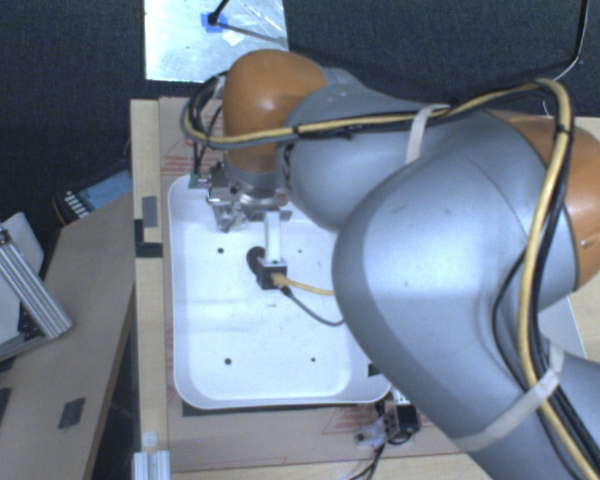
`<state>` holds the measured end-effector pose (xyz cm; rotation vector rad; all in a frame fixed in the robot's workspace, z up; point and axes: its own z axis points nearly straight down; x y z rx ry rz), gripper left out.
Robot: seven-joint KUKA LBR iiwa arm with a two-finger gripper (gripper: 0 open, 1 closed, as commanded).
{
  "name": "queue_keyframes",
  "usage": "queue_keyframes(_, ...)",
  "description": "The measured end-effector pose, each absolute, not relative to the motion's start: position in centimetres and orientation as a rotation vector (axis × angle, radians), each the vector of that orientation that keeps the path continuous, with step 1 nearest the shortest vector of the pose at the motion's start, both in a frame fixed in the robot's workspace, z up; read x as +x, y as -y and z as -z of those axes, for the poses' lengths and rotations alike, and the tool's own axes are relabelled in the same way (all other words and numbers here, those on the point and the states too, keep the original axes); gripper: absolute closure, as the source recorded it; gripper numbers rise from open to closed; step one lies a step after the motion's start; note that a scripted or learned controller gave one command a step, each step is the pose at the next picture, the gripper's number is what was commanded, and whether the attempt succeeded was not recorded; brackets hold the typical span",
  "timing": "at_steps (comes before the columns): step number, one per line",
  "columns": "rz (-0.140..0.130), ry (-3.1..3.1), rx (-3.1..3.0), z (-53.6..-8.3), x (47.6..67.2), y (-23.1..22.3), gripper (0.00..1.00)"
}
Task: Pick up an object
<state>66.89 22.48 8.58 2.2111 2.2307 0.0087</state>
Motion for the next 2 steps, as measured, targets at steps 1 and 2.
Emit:
queue_keyframes(1, -0.003, -2.221, 2.222, -11.0, 65.7, -21.7, 1.0)
queue_keyframes(2, -0.018, -2.224, 2.211, -21.3, 67.1, -23.6, 1.0)
